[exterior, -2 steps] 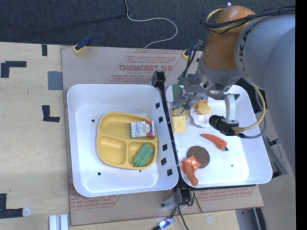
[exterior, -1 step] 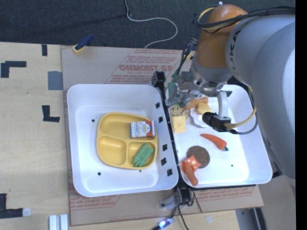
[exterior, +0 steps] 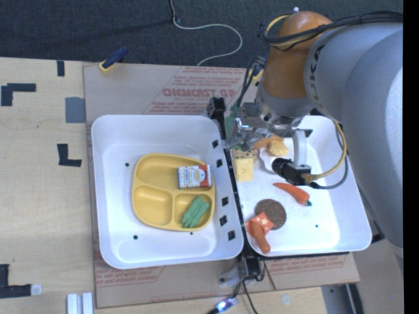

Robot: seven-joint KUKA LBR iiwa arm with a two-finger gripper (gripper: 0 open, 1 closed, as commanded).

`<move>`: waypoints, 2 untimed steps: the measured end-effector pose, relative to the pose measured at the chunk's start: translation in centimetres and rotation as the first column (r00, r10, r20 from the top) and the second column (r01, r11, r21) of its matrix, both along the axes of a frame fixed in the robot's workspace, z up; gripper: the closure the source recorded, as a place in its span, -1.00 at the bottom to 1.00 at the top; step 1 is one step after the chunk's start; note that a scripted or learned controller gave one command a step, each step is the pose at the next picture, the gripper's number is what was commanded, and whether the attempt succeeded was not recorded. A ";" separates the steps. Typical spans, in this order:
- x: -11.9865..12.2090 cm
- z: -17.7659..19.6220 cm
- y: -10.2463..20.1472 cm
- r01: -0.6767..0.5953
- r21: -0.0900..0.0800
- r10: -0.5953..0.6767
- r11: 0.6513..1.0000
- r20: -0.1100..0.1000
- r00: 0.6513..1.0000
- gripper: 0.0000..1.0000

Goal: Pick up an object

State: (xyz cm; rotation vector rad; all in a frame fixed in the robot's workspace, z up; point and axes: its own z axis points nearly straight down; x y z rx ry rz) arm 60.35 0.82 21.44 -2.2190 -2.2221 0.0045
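Two shallow white bins sit side by side on a cardboard sheet (exterior: 163, 90), w/ the grey arm (exterior: 357, 77) reaching in from the right of the camera view. Its orange band (exterior: 288, 51) is above the far end of the right bin (exterior: 327, 224).

Gripper (exterior: 243, 135) hangs low over the far left corner of the right bin, right at the wall btw. the two bins. Can't tell how far it's open, or whether it has hold of anything; the wrist and bracket cover that spot.

Pale yellow block (exterior: 244, 169), cheese-like, lies in the right bin just on the near side of the gripper, hard against the dividing wall. Can't tell if gripper and block touch.

Other items in the right bin:
- small yellow-orange lump (exterior: 279, 147), just right of the gripper, partly under the wrist
- orange carrot-shaped piece (exterior: 292, 192), mid bin, lying at a slant
- brown round disc (exterior: 271, 212), nearer the front, flat on the floor
- orange-red piece (exterior: 260, 231), touching the disc's left edge, at the front left corner

Left bin (exterior: 105, 175) holds a yellow divided tray (exterior: 152, 198), approx. centred. On the tray: small printed carton (exterior: 193, 176) in the far right compartment, green ridged piece (exterior: 195, 211) in the near right one. Both well apart from the gripper.

Outside the bins: thin white cable (exterior: 206, 27) loops over the dark floor at top, and a blue-yellow clip (exterior: 112, 59) sits at the cardboard's far left corner.
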 end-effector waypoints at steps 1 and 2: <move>0.9 1.9 -0.4 -0.001 0.001 0.001 1.000 0.003 1.000 1.00; 0.2 0.1 -0.8 0.001 0.000 -0.001 1.000 -0.001 1.000 1.00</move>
